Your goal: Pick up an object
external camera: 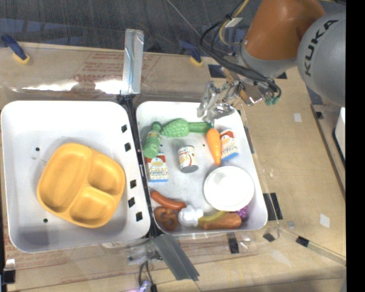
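Camera view looks down on the right bin (256, 181), which holds all the small toys, any one a candidate for picking; an orange carrot (213, 145) lies near the bin's upper middle, touching a small carton (229, 145) on its right, and a green vegetable (177, 128) lies just to its left along the top wall; a green bottle (151, 141) sits beside the divider, with a little box (158, 168) below it and a small can (187, 158) between that box and the carrot; a white bowl (229, 187) sits lower right; a red sausage (166, 199), a brown piece (165, 218), a white figure (191, 215) and a banana-like piece (220, 219) crowd the bottom edge (a purple bit peeks out beside them). The gripper (212, 107) hangs over the bin's upper rim, just above the carrot, nothing seen between its metal fingers (205, 109); whether they are spread or closed I cannot tell. The left bin (12, 163) carries a yellow divided tray (80, 184).
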Motion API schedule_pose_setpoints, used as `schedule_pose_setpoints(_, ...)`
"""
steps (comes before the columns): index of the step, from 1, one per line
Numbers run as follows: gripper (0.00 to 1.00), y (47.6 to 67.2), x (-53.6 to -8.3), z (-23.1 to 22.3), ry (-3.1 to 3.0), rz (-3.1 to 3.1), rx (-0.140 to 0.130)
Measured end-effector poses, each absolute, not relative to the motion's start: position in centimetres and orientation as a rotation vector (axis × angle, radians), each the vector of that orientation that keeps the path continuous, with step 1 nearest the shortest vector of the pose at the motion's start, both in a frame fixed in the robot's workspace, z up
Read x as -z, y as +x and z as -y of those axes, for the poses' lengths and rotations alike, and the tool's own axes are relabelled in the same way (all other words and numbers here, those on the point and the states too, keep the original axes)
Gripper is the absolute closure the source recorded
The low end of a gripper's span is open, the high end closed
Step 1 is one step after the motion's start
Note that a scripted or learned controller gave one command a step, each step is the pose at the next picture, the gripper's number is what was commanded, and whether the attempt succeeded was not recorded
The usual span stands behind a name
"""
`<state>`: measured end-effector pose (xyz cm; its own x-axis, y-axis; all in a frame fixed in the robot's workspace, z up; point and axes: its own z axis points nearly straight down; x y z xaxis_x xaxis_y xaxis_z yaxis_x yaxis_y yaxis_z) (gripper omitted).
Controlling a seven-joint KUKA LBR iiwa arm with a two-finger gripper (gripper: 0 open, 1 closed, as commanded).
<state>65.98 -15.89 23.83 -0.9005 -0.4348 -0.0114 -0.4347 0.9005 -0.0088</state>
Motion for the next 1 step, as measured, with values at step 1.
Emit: schedule_pose_setpoints(1, 1.00, 65.02, -10.57, 16.55, -1.114, -2.931, 0.005)
